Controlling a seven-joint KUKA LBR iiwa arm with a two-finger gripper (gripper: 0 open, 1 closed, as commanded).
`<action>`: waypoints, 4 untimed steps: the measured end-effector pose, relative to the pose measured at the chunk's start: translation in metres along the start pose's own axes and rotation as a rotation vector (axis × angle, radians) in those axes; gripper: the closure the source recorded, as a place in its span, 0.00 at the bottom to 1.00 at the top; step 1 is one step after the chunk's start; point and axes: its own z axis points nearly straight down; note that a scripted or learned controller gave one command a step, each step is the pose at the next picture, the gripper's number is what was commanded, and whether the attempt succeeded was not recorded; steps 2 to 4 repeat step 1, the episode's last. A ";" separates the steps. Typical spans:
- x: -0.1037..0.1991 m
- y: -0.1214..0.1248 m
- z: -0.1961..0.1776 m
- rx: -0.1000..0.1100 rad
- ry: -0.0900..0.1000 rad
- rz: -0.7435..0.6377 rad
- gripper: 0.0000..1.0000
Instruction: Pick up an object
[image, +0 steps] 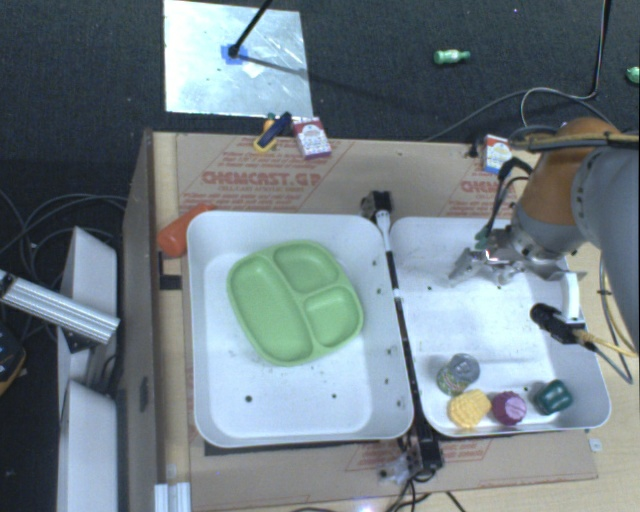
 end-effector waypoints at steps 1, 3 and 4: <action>0.000 0.001 -0.012 -0.004 -0.002 -0.003 1.00; 0.000 0.001 -0.012 -0.004 -0.002 -0.003 1.00; 0.000 0.001 -0.012 -0.004 -0.002 -0.003 1.00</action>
